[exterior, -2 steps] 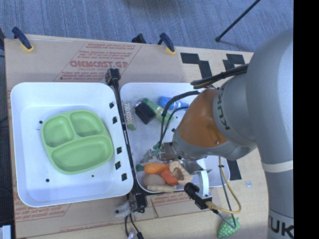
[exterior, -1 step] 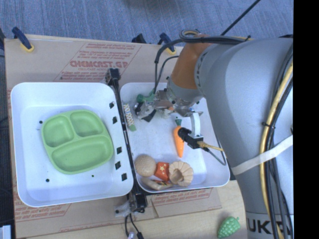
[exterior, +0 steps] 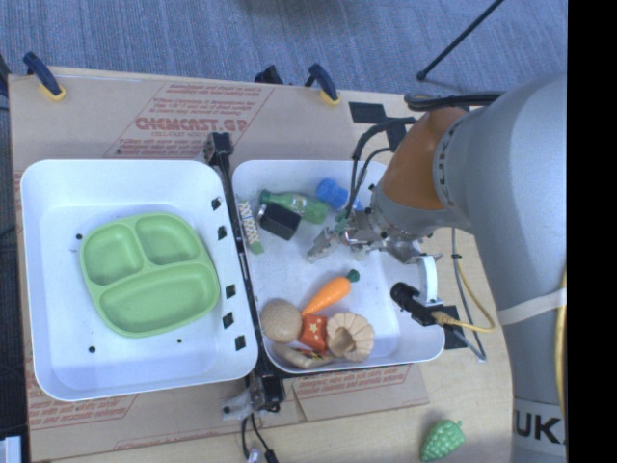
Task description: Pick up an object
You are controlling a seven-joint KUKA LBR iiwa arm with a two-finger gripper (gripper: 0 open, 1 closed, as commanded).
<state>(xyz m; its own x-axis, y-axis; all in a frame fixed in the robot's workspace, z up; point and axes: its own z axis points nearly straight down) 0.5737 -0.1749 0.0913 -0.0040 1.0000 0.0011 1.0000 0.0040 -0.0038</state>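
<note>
My gripper hangs over the middle of the right bin, open with nothing between its fingers. Just left of it lie a green bottle and a black block, and a blue piece lies behind it. An orange toy carrot lies a short way in front of the gripper. At the bin's near edge sit a tan rounded piece, a small red piece and a beige ridged pastry. A striped bar leans at the bin's left wall.
The left bin holds a green divided plate. A green bunch of toy grapes lies on the bench outside the bins, front right. The arm's grey body and orange band cover the right bin's right side.
</note>
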